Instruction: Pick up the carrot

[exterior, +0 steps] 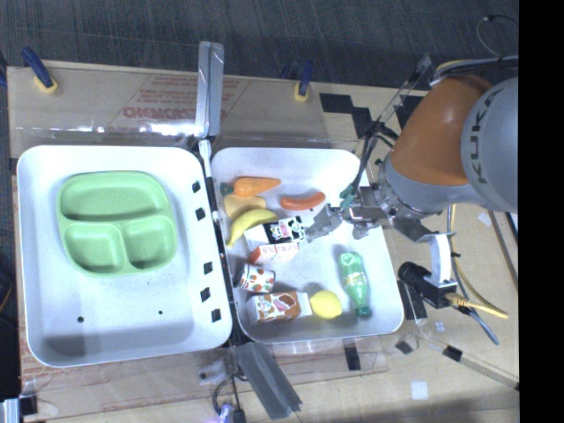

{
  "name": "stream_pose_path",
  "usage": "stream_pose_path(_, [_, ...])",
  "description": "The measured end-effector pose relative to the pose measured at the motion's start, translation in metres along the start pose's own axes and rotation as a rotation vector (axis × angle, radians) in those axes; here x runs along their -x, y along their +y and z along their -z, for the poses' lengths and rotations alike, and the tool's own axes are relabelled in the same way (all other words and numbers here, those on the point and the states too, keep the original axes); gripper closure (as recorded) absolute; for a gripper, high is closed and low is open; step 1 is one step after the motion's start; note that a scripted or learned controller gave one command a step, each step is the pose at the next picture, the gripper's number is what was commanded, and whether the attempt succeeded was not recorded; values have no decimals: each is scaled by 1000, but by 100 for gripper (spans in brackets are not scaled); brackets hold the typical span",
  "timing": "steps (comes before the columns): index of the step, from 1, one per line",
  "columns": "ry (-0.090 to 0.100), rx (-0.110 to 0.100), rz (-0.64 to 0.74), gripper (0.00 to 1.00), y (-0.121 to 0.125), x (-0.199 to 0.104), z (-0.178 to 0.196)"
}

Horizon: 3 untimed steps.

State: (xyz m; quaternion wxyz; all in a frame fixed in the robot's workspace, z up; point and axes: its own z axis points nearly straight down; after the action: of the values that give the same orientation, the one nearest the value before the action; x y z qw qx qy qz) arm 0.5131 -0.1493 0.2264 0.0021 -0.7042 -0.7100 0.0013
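Observation:
The carrot is orange with a green stub at its left end. It lies flat near the back left of the right bin. My gripper hangs over the middle of that bin, to the right of the carrot and a little nearer the front, apart from it. It points left toward a small black-and-white carton. Nothing of the carrot is hidden.
Around the carrot lie an orange-red sausage, a banana, small cartons, a lemon and a green bottle. The left bin holds a green divided tray. The arm comes in from the right.

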Motion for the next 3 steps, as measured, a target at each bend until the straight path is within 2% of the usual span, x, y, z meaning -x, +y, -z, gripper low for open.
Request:
stream_pose_path(1, [-2,4,123,0,76,-51,30])
stream_pose_path(2, [-3,3,396,0,129,-77,-35])
stream_pose_path(3, [-5,12,468,0,110,-31,-127])
